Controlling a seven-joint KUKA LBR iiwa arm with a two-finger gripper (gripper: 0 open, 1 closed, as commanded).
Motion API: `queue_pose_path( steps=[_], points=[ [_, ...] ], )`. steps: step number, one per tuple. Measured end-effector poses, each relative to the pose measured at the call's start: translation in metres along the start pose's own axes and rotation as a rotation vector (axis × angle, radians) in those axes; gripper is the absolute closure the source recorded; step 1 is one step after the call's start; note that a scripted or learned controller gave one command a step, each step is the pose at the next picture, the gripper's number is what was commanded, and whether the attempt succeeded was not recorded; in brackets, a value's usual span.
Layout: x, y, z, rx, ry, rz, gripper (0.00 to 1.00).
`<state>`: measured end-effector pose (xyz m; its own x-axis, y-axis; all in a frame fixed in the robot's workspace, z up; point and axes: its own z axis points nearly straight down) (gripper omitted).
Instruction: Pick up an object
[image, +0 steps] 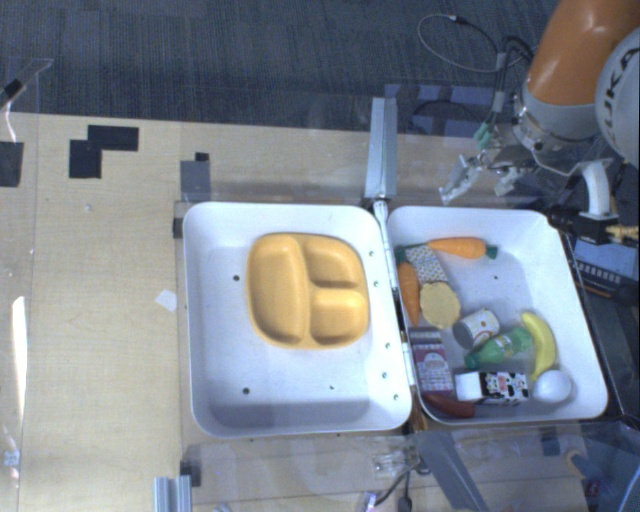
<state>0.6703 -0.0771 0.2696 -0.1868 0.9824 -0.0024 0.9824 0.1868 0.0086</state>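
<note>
Bins sit side by side on the wooden bench (100, 330). The left bin (215, 390) holds a yellow tray (305, 290) with three dips in it. The right bin (570, 300) holds many small things.

At the back of the right bin lies an orange carrot (455, 247) with a green end. Just below it is a checked cloth (427, 263). A second carrot (408, 292) lies along the left wall, and a round tan cookie (439, 304) touches it. Near the middle is a small grey can (477, 327) on its side. A green bottle (500, 346) lies beside a yellow banana (541, 341). A white egg (552, 386) sits in the front right corner, next to a small black and white carton (493, 386). A red packet (431, 362) lies by the left wall near the front.

The arm (575, 65) is at the top right. Its gripper (468, 180) hangs above the back edge of the right bin, not touching any toy. Its fingers look spread apart, with nothing between them.
</note>
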Motion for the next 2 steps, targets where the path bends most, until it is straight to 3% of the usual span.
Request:
queue_pose_path(
  steps=[1, 2],
  points=[
    [-0.005, -0.040, 0.105, 0.004, 0.001, -0.004, 0.00],
    [-0.009, -0.039, -0.014, 0.000, 0.000, 0.019, 0.00]
  ],
)
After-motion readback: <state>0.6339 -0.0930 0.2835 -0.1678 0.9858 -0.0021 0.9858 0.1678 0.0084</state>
